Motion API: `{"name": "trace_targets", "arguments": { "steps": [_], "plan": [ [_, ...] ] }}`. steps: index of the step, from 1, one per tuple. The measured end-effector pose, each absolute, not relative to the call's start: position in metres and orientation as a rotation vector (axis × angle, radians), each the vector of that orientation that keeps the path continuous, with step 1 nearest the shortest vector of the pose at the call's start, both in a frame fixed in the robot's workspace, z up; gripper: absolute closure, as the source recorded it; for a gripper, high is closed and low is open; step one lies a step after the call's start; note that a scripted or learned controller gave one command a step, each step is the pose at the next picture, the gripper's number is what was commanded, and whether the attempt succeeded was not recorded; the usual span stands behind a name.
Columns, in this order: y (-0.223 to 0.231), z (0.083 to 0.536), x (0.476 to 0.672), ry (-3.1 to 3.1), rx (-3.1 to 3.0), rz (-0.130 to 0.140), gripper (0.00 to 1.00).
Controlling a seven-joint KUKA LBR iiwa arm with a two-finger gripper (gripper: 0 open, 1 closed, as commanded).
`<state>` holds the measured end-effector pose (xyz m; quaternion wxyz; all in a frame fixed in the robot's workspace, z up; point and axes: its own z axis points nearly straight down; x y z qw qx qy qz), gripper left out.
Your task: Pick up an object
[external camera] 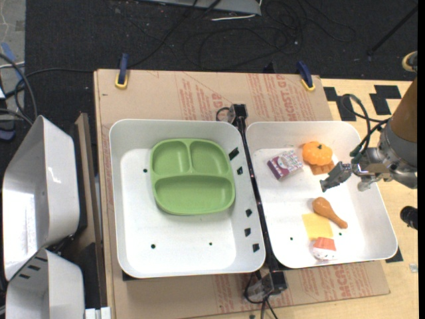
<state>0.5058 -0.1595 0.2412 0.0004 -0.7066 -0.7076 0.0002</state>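
The right bin [358, 135] holds several small items. An orange pumpkin-like toy [317, 153] lies near its back, with a purple and white packet [284, 163] to its left. A brown drumstick [329, 211] lies in the middle, a yellow slice [317, 226] below it and a small red and white piece [323, 247] near the front wall. My gripper [334, 177] hangs low over the bin, just right of and below the pumpkin toy and above the drumstick. Nothing shows in its grasp.
The left bin [133, 244] carries a green divided plate [192, 176] in its upper middle. A ridge with black clips [251, 198] separates the two bins. White containers [40, 198] stand at the far left off the bench, and cables run behind it.
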Motion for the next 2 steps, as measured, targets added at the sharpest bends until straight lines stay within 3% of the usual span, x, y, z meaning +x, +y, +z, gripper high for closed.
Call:
{"name": "trace_targets", "arguments": {
  "steps": [1, 2],
  "plan": [
    [-0.097, 0.186, 0.543, -2.227, -2.215, -0.001, 0.00],
    [-0.107, 0.118, 0.582, -2.228, -2.220, -0.001, 0.00]
  ]
}}
